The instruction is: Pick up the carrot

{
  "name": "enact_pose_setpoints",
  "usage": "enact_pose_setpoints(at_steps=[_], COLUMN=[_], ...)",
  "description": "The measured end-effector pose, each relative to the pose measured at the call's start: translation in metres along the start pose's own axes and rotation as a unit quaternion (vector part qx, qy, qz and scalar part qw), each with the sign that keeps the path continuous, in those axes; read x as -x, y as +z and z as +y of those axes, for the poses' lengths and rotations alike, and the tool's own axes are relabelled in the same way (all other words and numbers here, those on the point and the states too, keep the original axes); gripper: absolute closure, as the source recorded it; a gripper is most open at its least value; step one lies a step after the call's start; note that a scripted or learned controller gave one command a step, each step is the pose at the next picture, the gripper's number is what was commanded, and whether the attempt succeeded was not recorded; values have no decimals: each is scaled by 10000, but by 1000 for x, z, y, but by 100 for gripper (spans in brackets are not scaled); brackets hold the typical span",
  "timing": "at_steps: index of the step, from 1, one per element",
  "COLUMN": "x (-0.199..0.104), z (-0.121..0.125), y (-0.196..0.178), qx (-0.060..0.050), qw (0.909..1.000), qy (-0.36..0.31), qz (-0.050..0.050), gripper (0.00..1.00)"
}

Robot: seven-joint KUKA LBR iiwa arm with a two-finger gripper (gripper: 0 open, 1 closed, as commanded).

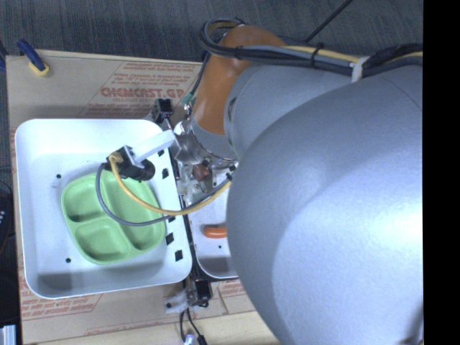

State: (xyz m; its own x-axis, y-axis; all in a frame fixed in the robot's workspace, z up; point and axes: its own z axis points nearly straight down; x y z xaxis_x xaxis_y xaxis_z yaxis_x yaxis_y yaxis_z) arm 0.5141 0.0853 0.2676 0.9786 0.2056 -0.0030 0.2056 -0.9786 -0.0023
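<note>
The carrot [214,231] is seen at six o'clock from the gripper [195,182]; the fingers' state cannot be told.

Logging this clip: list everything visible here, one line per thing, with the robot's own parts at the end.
Divided plate: one, light green, lying in the left bin.
Carrot: one, orange, in the right bin, mostly hidden beside the arm.
Left bin: one, white, shallow.
Right bin: one, white, largely covered by the arm.
Cardboard sheet: one, brown with red print, under the bins.
Clamp: one, blue and yellow, top-left corner.
Arm: one, grey with orange band.
Gripper: one, between the bins.
</note>
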Motion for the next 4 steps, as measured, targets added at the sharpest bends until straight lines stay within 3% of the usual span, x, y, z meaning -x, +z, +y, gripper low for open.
enact_pose_setpoints(at_steps=[1, 2, 3, 4], x=[-10, 9, 42, 39], z=[-5, 29, 60, -2], y=[-122, 30, 77, 77], qx=[9, -10, -17, -13], qw=[10000, 9992, 9917, 9976], qy=[-33, -398, -1288, -691], qz=[13, -20, -16, -12], gripper=[100, 100, 100, 100])
